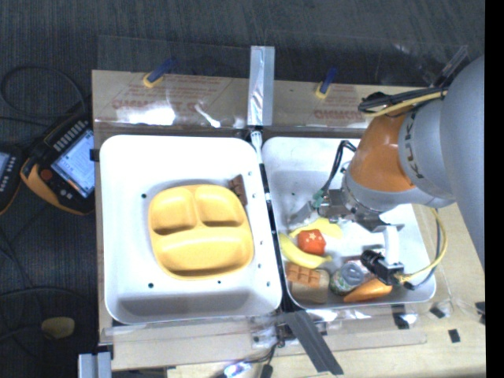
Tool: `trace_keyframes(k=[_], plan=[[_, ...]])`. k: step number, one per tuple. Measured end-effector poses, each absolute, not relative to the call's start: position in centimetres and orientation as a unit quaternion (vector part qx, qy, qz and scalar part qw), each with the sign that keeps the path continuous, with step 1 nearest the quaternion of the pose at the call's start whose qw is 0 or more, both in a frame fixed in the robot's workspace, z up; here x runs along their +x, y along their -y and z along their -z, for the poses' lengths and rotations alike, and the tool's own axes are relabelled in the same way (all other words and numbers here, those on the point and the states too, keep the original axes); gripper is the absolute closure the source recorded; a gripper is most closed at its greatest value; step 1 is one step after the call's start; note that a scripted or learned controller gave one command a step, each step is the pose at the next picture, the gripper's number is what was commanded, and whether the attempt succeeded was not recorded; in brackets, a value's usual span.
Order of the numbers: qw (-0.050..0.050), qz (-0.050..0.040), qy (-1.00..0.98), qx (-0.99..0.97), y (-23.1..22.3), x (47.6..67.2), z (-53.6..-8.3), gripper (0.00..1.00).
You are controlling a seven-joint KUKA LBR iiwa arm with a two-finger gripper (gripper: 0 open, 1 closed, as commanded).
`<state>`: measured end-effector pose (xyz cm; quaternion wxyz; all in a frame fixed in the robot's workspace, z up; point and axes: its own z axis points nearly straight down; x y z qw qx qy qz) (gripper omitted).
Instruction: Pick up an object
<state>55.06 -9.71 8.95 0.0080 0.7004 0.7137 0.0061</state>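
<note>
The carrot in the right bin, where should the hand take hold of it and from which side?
Grip the carrot around its thicker middle, coming straight down from above. It lies flat and roughly lengthwise along the bin's front wall, so the fingers would likely best close across its narrow width. A can sits close on its left, so favour the freer right half.

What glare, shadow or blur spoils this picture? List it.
Camera view: glare whitens the plastic sheet behind the bins and the right bin floor; the arm shadows the toy food beneath it; the yellow tray is evenly lit; small items look soft, and the gripper is too dark to read.
</note>
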Motion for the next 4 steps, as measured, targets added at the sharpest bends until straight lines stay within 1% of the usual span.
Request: trace_keyframes(k=[1,2,3,4], plan=[[0.006,-0.0043,-0.713,0.701,9.8,55.0,-9.5,1.00],[0.005,-0.0036,-0.713,0.701,9.8,55.0,-9.5,0.00],[0.009,-0.0052,-0.722,0.692,9.9,52.4,-9.0,0.00],[0.008,-0.0059,-0.722,0.691,9.8,52.6,-9.6,1.00]])
